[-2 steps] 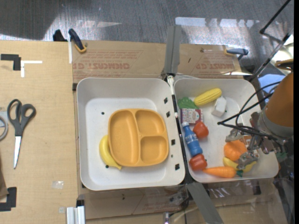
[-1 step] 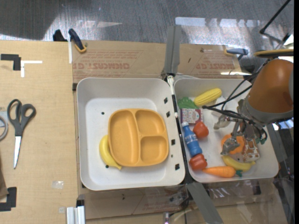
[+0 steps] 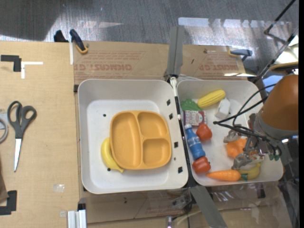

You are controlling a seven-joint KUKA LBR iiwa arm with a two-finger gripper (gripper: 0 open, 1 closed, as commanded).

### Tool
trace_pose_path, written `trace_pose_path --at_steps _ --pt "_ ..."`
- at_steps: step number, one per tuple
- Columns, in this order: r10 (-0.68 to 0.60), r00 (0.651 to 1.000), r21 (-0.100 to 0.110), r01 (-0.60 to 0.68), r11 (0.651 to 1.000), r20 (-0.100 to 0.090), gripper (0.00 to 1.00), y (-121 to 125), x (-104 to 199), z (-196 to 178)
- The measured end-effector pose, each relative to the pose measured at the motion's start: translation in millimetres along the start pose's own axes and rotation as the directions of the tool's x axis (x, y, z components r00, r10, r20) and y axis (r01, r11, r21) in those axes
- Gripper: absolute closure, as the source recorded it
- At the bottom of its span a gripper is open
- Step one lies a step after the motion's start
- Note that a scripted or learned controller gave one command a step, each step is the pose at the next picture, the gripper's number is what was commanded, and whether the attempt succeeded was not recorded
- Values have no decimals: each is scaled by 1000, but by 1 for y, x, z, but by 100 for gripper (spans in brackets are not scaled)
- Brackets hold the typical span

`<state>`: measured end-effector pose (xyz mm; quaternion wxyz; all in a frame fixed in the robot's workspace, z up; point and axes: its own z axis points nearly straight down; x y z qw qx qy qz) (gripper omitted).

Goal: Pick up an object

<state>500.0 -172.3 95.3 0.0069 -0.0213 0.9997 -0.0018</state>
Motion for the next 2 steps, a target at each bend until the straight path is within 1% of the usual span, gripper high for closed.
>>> trace_pose_path --at_steps 1,2 --pt "96 995 2 -96 995 13 0 22 10 -2" --pt "92 996 1 -92 996 7 100 23 10 -11"
